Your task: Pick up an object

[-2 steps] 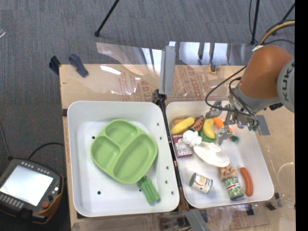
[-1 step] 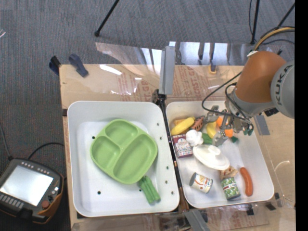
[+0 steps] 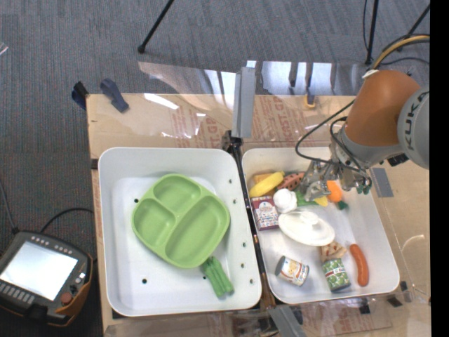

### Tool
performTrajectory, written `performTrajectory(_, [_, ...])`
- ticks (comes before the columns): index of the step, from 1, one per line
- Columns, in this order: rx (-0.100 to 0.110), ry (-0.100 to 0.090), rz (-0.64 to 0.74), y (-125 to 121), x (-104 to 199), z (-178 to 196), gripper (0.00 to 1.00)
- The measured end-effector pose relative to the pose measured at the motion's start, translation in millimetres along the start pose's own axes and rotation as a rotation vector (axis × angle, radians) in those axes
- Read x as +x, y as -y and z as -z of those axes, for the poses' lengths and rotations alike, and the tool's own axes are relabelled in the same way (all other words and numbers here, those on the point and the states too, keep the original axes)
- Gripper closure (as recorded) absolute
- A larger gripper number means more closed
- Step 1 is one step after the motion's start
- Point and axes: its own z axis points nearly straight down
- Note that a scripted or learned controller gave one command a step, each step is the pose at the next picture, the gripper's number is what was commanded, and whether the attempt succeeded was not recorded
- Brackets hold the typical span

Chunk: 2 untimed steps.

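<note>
Gripper (image 3: 325, 183) hangs low over the right bin (image 3: 382, 234) near the banana (image 3: 267, 184), so the reach seems underway; whether it is open, I cannot tell.

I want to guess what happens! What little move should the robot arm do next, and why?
Probably lower straight down a little. The gripper hangs over the back of the right white bin, above a small orange toy piece and close to the yellow banana-shaped toy. Nothing visible sits between its fingers, so it likely needs to descend before closing.
</note>
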Motion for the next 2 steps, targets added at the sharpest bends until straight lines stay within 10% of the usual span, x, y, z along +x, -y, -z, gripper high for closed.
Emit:
performTrajectory(1, [-0.001, -0.004, 0.174, -11.4, 45.0, -11.1, 1.0])
performTrajectory(2, [-0.001, -0.002, 0.175, -11.7, 44.3, -10.9, 0.0])
